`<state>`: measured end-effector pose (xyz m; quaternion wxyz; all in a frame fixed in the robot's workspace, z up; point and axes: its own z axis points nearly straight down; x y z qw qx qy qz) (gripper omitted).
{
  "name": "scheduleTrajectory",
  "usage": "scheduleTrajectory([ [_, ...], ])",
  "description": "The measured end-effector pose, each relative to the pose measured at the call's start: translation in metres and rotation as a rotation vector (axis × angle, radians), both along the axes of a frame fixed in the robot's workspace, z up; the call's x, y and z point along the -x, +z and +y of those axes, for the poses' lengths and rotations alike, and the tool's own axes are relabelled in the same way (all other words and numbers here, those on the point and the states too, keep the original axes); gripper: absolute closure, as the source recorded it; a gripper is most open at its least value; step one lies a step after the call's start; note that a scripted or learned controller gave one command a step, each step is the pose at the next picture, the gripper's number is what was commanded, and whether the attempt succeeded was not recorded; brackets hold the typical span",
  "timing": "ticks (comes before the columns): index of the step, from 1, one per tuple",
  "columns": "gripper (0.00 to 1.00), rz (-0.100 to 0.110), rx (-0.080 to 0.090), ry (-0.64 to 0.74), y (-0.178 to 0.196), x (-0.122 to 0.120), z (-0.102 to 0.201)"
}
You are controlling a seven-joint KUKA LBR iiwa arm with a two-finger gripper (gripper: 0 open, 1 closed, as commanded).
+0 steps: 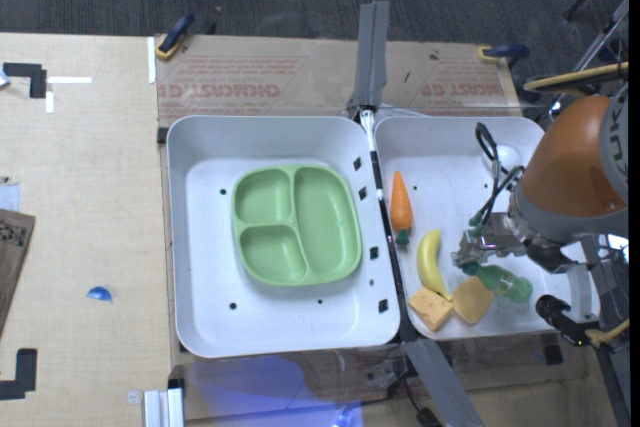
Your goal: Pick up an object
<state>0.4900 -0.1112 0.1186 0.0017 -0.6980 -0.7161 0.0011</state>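
The right bin (445, 155) holds an orange carrot (400, 202), a yellow banana (430, 261), a yellow cheese wedge (431, 309), a tan chunk (472, 300) and a translucent green object (506, 283). My gripper (478, 253) hangs low in this bin, just right of the banana and directly over the near end of the green object. The grey wrist and its orange band (570, 165) cover the bin's right side. Nothing can be seen lifted off the bin floor.
The left bin (195, 245) carries a green divided plate (297, 223). A grey divider post (372, 55) stands between the bins at the back. Cardboard (260, 75) lies behind the bins, and blue clamps (176, 32) sit at its corners.
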Motion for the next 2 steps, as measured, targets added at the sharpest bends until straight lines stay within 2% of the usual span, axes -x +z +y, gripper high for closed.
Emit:
scheduleTrajectory([
  [1, 1.0, -0.003, 0.001, 0.285, 0.0314, -0.0435, -0.0393],
  [2, 0.0, -0.003, 0.0, 0.285, 0.0315, -0.0435, -0.0395],
])
